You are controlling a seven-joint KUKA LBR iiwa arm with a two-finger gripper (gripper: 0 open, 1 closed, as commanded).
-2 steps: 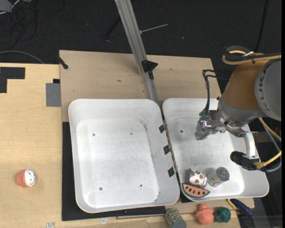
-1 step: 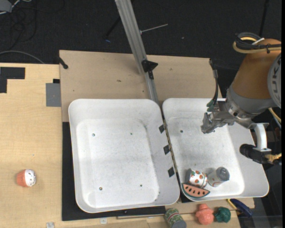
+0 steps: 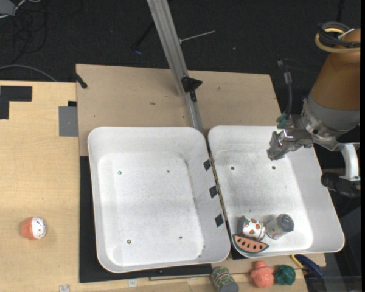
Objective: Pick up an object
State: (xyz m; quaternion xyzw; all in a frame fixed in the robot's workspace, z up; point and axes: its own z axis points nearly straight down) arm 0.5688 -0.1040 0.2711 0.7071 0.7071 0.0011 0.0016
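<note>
Above the right white bin (image 3: 316, 181), near its upper right edge, hangs the dark metal claw (image 3: 278, 146); whether it is open or closed cannot be told, and nothing shows between its parts. Down in that bin's lower corner lie a red-and-white patterned cup (image 3: 252, 228), a grey capped bottle (image 3: 281, 225) and a watermelon-slice toy (image 3: 250, 244). Smooth, shallow and speckled, the left bin (image 3: 109, 163) sits alongside. On the wooden table (image 3: 24, 163) rests a round orange-and-white toy (image 3: 33, 228). No writing is legible.

Cut off and hard to read from my seat

The arm (image 3: 337, 72) runs off the right edge. I can't tell how the gripper (image 3: 280, 145) is set. The small can (image 3: 222, 280) is clipped by the bottom edge.
</note>
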